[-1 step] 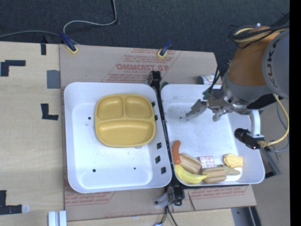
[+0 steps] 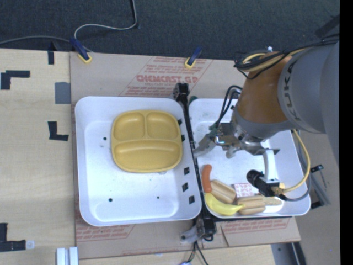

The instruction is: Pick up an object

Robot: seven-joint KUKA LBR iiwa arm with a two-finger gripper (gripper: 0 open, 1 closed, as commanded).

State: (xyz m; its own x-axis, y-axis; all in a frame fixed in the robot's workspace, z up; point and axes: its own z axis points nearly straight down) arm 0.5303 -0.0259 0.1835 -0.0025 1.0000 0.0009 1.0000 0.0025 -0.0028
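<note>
The arm comes in from the right of the frame and hangs its gripper low over the upper left part of the right bin; I cannot tell how it is set or whether it has hold of anything. The toy food lies along that bin's lower edge: an orange carrot, a hot dog bun, a banana. A yellow divided plate sits in the left bin.
</note>
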